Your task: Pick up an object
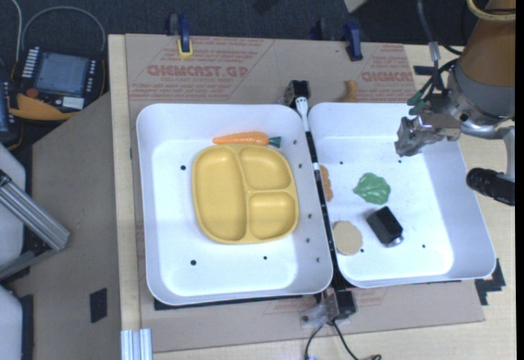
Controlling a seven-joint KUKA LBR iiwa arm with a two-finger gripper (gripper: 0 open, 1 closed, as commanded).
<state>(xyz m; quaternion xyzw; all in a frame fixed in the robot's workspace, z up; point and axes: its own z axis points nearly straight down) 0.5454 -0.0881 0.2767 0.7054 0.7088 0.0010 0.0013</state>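
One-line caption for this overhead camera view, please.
Gripper above the right bin, near a green object and black object.

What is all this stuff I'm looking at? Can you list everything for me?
Bins: two, white, side by side on the bench.
Divided plate: one, yellow, three compartments, middle of the left bin.
Toy carrot: one, orange with a green tip, left bin, along the plate's far edge.
Leafy piece: one, green, middle of the right bin.
Black block: one, black, right bin, just nearer the camera than the leafy piece.
Round disc: one, tan, right bin, near its left wall.
Small brown item: one, orange-brown, right bin by the dividing wall; too small to identify.
Handheld screen unit: one, black and orange, far left, off the bench.
Clamps: two, blue, bench's far edge.
Gripper: one, grey, over the right bin's far right part.
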